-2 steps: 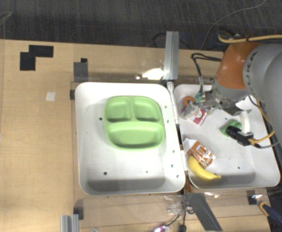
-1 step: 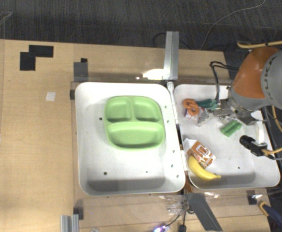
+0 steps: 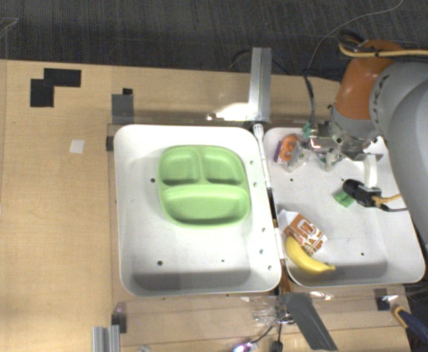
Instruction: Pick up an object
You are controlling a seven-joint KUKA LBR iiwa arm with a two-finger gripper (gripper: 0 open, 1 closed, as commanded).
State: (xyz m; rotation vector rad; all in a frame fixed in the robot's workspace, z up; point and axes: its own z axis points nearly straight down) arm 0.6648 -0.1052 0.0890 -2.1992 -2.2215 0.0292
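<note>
My gripper (image 3: 318,147) hangs low over the far left part of the right bin (image 3: 368,251), under the grey wrist with its orange band. Just left of it lies a small purple and orange packet (image 3: 287,149), close to the gripper; I cannot tell whether they touch. A yellow banana (image 3: 307,258) lies at the bin's near left corner. An orange and white snack wrapper (image 3: 305,233) rests against the banana's far side. A small green piece (image 3: 344,198) lies mid-bin.
The left bin (image 3: 137,255) holds a green divided plate (image 3: 203,184) in its far half. A metal post (image 3: 260,86) stands behind the wall between the two bins. The arm's bulky grey body covers the right bin's right side.
</note>
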